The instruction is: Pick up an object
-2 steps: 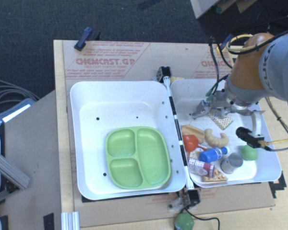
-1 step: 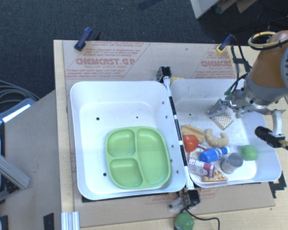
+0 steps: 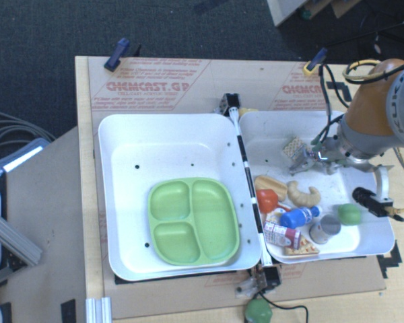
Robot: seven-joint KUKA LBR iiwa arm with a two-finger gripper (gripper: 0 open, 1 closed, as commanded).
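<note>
Nearest the camera, a green ball (image 3: 258, 310) sits on the bench (image 3: 87, 214) just past the near edge of the two bins, beside a small clamp. Behind it the left bin (image 3: 121, 140) carries a green divided plate (image 3: 192, 220), and the right bin (image 3: 370, 241) holds the clutter worth picking from.

Over the far middle of the right bin hangs the end effector (image 3: 312, 156), under the arm's orange band (image 3: 372, 106). Whether it is released or clenched cannot be told from this slant, and nothing shows clearly grasped in it.

Closest to it is a small speckled grey piece (image 3: 293, 147), lying just to its left, touching or almost touching; which of the two is unclear. That piece looks squat, with no clear long axis.

Next nearest is a tan, peanut-shaped thing (image 3: 304, 194), just nearer the camera than the end effector. Its long axis runs left to right with a slight curve, its right end bent toward the far side.

Further toward the near rim lie a red ball (image 3: 267, 198), a blue bottle (image 3: 297, 216) lying on its side with its cap end to the right, a grey cup (image 3: 322, 229) and a green lump (image 3: 349, 213).

My guess is that the speckled piece is the likeliest target, needing only a short shift left and down.
</note>
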